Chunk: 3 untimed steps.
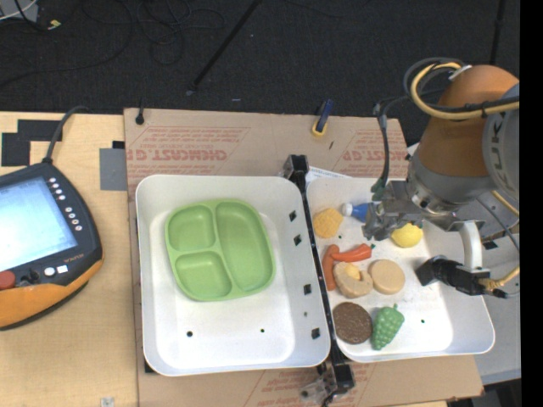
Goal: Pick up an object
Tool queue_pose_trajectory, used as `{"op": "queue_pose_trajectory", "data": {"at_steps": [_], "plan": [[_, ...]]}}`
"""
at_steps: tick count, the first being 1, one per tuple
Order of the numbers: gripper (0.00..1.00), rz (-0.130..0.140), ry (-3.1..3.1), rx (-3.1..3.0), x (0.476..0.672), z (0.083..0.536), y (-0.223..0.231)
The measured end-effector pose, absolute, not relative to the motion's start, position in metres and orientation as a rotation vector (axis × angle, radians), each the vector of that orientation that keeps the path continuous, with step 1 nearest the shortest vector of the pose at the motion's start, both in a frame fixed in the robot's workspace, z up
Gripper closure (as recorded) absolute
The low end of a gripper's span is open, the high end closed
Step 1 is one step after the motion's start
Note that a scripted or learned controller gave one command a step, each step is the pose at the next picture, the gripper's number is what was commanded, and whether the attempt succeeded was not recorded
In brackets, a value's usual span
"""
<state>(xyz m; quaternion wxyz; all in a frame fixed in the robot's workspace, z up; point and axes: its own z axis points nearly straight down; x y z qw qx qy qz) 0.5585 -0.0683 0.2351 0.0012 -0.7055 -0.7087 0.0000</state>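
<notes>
The right bin point(458, 333) holds several toy foods. An orange-yellow lump point(327, 221) and a small blue and white piece point(349, 211) lie at its far left. A yellow lemon point(408, 236) sits just right of my gripper point(379, 224), which hangs low over the far middle of this bin. Below it lie a red chili point(350, 252), an orange carrot point(328, 270), a beige chunk point(352, 281) and a tan disc point(388, 276). A brown disc point(351, 321) and green grapes point(387, 326) rest near the front edge.
The left bin point(170, 337) holds a green divided plate point(220, 249). A tablet-like pendant point(38, 240) lies on the bench at far left. A black divider point(312, 261) runs between the bins. The right bin's front right floor is bare.
</notes>
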Motion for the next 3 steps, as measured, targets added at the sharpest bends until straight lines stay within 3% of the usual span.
{"op": "queue_pose_trajectory", "data": {"at_steps": [3], "plan": [[1.00, 0.008, -2.218, -2.218, 0.560, 0.216, -0.063]]}}
